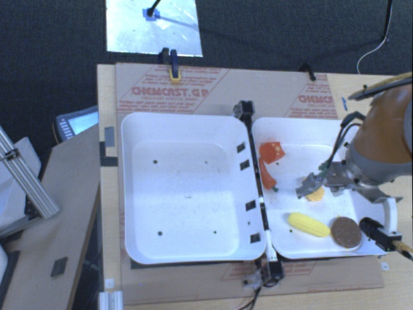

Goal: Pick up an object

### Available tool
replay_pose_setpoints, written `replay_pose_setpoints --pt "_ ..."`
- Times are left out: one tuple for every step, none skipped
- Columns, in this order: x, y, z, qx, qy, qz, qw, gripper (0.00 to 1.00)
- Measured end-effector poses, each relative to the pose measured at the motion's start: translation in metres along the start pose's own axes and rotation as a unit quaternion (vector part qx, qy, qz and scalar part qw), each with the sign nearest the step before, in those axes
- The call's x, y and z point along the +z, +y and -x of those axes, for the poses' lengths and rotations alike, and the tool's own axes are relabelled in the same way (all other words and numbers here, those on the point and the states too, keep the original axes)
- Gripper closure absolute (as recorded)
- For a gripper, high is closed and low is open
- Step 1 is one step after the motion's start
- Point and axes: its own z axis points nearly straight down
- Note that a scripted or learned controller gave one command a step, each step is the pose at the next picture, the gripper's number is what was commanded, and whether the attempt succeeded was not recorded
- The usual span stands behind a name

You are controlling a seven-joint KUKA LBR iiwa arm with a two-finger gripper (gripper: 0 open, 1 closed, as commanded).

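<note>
The corn cob [309, 225] lies in the right bin [293, 134], long axis running left to right — tilted slightly down toward the brown disc [346, 232]. The pincer [311, 187] hovers over a small yellow piece [315, 194], partly hiding it — whether it is open or closed cannot be told.

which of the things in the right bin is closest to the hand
The small yellow piece, right at the hand. The corn cob, brown disc and orange-red piece all lie farther off.

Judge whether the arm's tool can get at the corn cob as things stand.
Probably yes. The corn cob lies bare on the right bin's floor, apart from the brown disc, just below the tool.
</note>
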Motion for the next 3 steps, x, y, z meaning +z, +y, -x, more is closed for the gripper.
replay_pose_setpoints --pt "-0.125 -0.019 0.044 0.002 -0.003 0.006 1.0000 0.00" --pt "0.000 -0.022 0.065 0.002 0.001 -0.005 1.0000 0.00" --pt "-0.017 -0.019 0.064 0.000 -0.001 0.001 1.0000 1.00"
